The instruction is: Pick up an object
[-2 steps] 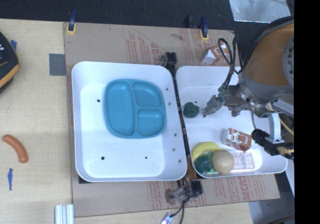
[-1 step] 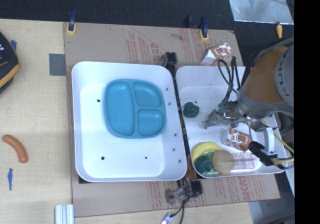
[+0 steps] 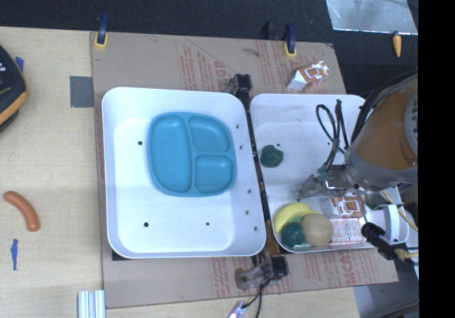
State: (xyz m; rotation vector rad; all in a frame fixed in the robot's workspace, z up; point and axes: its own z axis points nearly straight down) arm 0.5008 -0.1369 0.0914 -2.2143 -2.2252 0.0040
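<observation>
The two-finger gripper [image 3: 313, 186] hangs low in the right white bin [image 3: 298, 107], fingers seemingly parted with nothing between them. This looks like the approach before a grasp; next comes a descent onto one object. Candidates: a small, dark green round lump [image 3: 271, 156] to its left, and nearer, a smooth yellow banana-like piece [image 3: 290, 213] touching a beige ball [image 3: 317, 228].

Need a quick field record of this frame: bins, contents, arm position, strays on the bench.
left bin: shallow white bin holding a light blue three-compartment plastic plate
right bin: shallow white bin holding a small dark green round object, a yellow banana-like piece, a beige ball, a red-and-white carton
arm: end effector low over the right bin, finger state unclear
outside bins: orange sausage-shaped toy, small red-and-white carton
</observation>
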